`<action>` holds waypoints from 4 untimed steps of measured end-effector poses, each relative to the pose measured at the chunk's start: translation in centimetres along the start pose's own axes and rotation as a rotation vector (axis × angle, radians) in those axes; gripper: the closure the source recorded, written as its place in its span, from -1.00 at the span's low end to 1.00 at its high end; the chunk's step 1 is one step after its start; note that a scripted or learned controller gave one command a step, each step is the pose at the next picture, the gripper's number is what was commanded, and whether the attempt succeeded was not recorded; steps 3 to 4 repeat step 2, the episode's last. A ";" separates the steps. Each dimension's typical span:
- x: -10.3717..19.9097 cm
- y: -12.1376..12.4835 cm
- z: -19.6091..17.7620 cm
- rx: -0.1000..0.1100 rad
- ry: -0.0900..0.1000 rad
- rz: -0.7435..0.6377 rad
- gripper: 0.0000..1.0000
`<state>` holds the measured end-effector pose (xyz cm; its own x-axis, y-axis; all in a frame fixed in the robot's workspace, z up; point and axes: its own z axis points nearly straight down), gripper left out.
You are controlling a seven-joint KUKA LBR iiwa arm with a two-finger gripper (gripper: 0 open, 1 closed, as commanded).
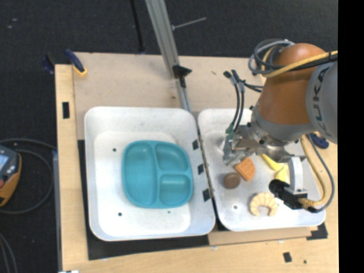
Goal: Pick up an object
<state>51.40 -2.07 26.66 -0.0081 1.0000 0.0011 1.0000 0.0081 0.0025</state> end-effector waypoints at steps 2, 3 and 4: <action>10.4 2.3 1.2 0.002 -0.001 0.000 1.00; 10.4 2.3 1.2 0.002 -0.001 0.000 1.00; 10.4 2.3 1.2 0.002 -0.001 0.000 1.00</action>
